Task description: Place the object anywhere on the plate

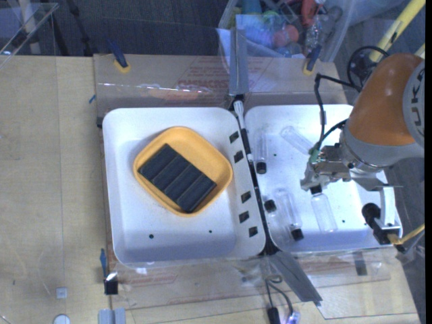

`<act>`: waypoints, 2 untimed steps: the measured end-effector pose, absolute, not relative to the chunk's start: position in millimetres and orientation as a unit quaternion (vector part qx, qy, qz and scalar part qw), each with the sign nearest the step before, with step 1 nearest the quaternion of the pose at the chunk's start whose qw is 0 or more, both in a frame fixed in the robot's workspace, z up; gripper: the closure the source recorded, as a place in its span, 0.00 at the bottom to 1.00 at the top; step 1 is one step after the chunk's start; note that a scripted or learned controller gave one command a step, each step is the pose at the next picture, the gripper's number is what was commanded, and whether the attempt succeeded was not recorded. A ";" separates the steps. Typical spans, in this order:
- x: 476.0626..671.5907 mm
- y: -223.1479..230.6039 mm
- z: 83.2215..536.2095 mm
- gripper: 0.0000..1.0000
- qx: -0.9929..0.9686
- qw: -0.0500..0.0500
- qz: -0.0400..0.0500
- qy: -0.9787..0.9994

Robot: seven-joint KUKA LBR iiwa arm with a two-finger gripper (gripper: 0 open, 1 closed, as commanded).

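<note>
A yellow square plate (206,144) with rounded corners lies in the left bin (128,235). A dark grey ridged rectangular object (177,175) rests flat on the plate, filling most of its middle. My gripper (315,183) hangs over the right bin (270,130), well to the right of the plate, with the orange-banded wrist (388,106) above it. Just below the gripper a clear, see-through tube-like object (323,212) lies on the bin floor.
Two more clear pieces lie in the right bin, one at the back (295,139) and one near the divider (285,206). Small black clips (244,196) line the ridge between the bins. A clear box of colourful toys (287,9) stands behind the bins.
</note>
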State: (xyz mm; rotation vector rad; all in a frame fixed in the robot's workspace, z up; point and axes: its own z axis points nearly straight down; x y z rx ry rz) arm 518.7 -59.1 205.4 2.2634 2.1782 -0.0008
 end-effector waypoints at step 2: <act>619.0 -29.6 190.6 1.00 0.555 0.001 0.001 0.832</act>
